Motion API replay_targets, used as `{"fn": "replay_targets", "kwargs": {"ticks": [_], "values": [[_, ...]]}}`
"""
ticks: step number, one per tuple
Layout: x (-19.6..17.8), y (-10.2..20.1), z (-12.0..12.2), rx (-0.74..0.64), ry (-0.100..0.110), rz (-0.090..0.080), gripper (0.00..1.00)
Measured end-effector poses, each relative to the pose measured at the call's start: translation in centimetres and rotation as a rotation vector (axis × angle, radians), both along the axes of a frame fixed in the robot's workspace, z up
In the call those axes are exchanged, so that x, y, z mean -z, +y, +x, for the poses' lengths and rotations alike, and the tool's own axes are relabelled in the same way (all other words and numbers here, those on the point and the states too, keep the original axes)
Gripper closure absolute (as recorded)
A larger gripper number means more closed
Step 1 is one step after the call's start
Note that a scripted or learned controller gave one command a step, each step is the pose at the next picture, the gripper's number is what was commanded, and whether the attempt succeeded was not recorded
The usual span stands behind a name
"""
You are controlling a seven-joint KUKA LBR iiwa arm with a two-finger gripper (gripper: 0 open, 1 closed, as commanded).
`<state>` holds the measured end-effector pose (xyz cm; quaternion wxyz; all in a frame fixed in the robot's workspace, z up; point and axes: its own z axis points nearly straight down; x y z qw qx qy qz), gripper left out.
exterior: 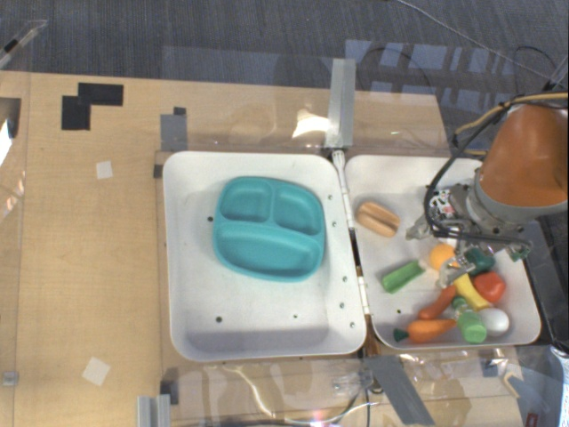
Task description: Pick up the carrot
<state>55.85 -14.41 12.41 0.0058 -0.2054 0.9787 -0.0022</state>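
My pincer (455, 265) hangs low over the right bin (380, 178), above a huddle of toy food. The carrot (430, 330) lies on its side near that bin's front edge, below and a little left of my fingertips, apart from them. Between us sit a yellow piece (471, 294) and a red tomato (489, 286). My wrist hides the fingers, so I cannot tell their spread. The teal tray (268, 228) rests in the left bin (191, 238).

No legible text, label, brand, number or sign anywhere on bench, bins or arm.
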Motion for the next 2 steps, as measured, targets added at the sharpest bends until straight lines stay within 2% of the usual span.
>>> {"fn": "replay_targets", "kwargs": {"ticks": [1,2], "values": [[3.4,-0.8,-1.1,0.033,-0.004,0.002,0.0],[2.1,-0.7,-0.8,0.026,-0.012,0.0,1.0]]}}
